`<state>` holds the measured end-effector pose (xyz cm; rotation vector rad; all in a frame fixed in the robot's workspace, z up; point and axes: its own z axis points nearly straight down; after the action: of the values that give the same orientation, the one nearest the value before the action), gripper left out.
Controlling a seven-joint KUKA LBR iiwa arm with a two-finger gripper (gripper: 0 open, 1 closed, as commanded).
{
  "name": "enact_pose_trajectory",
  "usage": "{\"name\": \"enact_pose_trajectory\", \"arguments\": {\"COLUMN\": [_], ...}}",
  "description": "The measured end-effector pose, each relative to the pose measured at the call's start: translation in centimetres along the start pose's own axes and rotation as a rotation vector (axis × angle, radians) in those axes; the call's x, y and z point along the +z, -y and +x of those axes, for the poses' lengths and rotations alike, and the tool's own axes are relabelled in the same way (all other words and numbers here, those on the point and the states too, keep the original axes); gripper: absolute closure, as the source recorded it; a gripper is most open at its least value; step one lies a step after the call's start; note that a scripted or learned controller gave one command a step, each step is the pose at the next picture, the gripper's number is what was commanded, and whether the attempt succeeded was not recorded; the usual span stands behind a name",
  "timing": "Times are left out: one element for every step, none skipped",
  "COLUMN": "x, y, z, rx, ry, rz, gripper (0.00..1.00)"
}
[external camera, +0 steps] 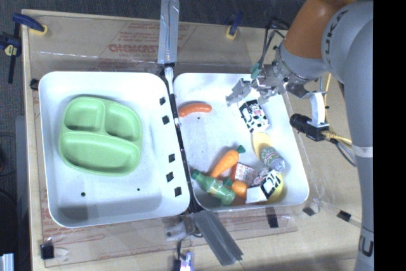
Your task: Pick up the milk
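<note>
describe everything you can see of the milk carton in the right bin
The milk carton is a small white box with black cow-like patches, seemingly cardboard. It lies tilted in the upper right part of the right bin, just under the gripper. Its lower end meets a yellow item. Whether the gripper touches it is unclear.

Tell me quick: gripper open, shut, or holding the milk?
Gripper: open, holding nothing; it sits just above the milk carton in the right bin.
</note>
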<state>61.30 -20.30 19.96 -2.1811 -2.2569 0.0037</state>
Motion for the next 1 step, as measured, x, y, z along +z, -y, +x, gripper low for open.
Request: {"name": "enact_pose_trajectory", "arguments": {"x": [6.00], "y": [0.81], "z": [-0.57], "rx": [-0.036], "ry": [0.000], "rz": [0.000], "gripper": [0.00]}}
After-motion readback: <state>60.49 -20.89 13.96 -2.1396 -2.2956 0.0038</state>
